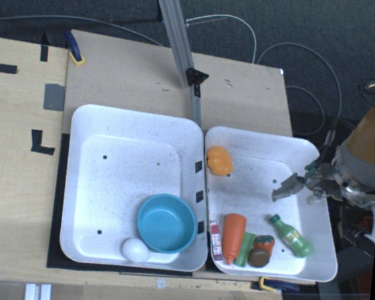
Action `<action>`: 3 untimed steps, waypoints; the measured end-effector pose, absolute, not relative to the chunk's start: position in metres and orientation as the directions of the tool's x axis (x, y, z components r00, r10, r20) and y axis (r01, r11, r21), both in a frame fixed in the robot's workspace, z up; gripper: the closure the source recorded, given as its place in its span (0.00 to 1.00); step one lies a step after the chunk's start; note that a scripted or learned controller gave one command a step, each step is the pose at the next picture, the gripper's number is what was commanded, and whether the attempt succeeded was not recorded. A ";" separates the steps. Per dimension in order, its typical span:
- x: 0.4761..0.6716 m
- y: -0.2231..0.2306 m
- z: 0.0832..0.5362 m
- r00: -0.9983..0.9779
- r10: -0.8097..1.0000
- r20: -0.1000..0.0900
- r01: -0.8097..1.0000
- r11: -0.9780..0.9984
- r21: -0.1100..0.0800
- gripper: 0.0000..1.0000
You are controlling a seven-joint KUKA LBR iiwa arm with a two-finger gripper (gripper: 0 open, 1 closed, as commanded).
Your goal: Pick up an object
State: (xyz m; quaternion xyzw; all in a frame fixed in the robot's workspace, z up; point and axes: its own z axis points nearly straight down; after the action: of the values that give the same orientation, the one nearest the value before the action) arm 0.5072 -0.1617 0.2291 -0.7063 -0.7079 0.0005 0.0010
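gripper (289,188) above right bin (309,264) | grip state: cannot tell | green bottle (291,236) near, unlifted | pick pending

A blue-and-yellow clamp (74,48) sits at the wooden table's (17,106) far edge; black tape marks (39,141) dot its left side.

Gripper (291,188) over right bin (269,143) (toys inside) — blue bowl (166,222) left
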 end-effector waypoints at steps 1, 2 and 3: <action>0.507 -0.162 0.229 -0.002 1.000 0.001 1.000 0.002 -0.002 0.00; 0.505 -0.158 0.185 -0.002 1.000 0.001 1.000 0.002 -0.006 0.00; 0.501 -0.156 0.121 -0.001 1.000 0.002 1.000 0.001 -0.009 0.00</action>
State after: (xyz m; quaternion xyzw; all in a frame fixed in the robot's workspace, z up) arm 0.5008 -0.1560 0.1209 -0.7068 -0.7074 0.0024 0.0040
